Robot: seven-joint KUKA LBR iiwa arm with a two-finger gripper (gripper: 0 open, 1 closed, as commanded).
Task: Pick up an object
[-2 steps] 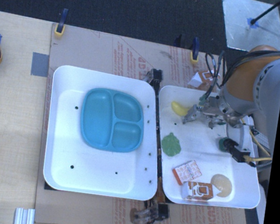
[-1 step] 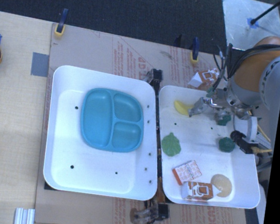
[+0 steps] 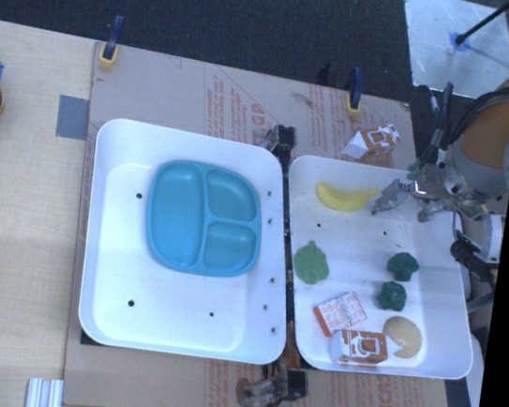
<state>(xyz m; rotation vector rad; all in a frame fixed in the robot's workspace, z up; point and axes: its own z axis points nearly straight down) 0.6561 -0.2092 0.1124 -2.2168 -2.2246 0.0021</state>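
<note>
1. Landmark = right bin [image 3: 465, 319]. Gripper [image 3: 397, 198] hangs over its upper part, near the top rim, arm coming in from the right side.
2. Nearest obj – yellow banana [image 3: 343, 198], lying in the right bin's upper-left corner. It sits just left of the gripper tips, near but apart; nothing between the fingers.
3. Banana's long axis runs approx left-right, along the bin's top rim, ends curling up a bit. So the pointed right end faces the gripper – a grab likely needs a shift left plus closing across the short width, i.e. front-to-back of the bin.
4. Jaws – can't tell apart or together; the tip is a small dark blur at this angle.
5. Other candidates in the right bin, all farther down from the gripper: green leafy piece [image 3: 311, 262] at left-centre, two dark green lumps [image 3: 399, 278] at right-centre.
</note>
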